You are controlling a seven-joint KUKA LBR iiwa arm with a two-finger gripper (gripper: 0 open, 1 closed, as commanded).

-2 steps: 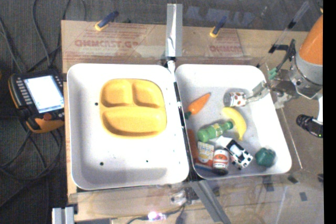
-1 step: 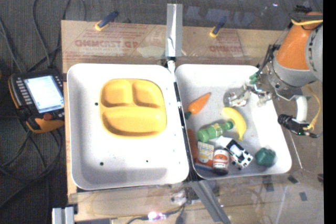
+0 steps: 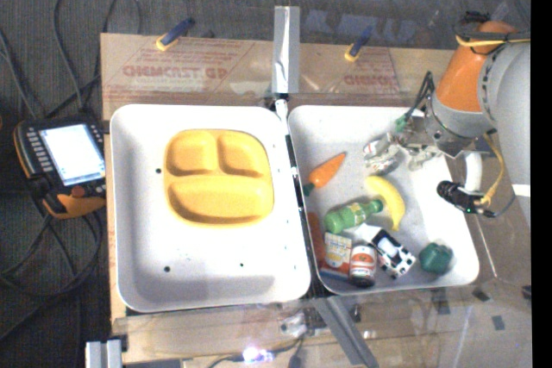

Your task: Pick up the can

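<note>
A: Where is the can [image 3: 363, 263] sitting?

B: In the right bin [image 3: 345, 127], at its near edge, standing among a cluster of things. A flat red packet [image 3: 335, 252] lies just to its left, touching it, and a black-and-white toy [image 3: 395, 255] sits just to its right.

A: And the claw [image 3: 385, 152]?

B: Up in the far half of the same bin, well apart from the can. The arm [image 3: 470, 86] comes in from the right with its orange band above the wrist. The metal fingers are a tangle of glare from here, so whether they are apart or together I cannot tell.

A: What lies between the two?

B: A banana [image 3: 389, 197] just below the claw, then a green bottle [image 3: 352, 214] lying on its side just beside the banana. A carrot [image 3: 325, 171] rests to the claw's left, near the bin's dividing wall. A dark green object [image 3: 436, 258] sits in the near right corner.

A: The other bin?

B: The left bin [image 3: 138, 254] holds a yellow compartment tray [image 3: 219, 177]. Off the tabletop [image 3: 207, 69], at far left, a handheld pendant [image 3: 62, 155] with a lit screen rests on the floor.
</note>
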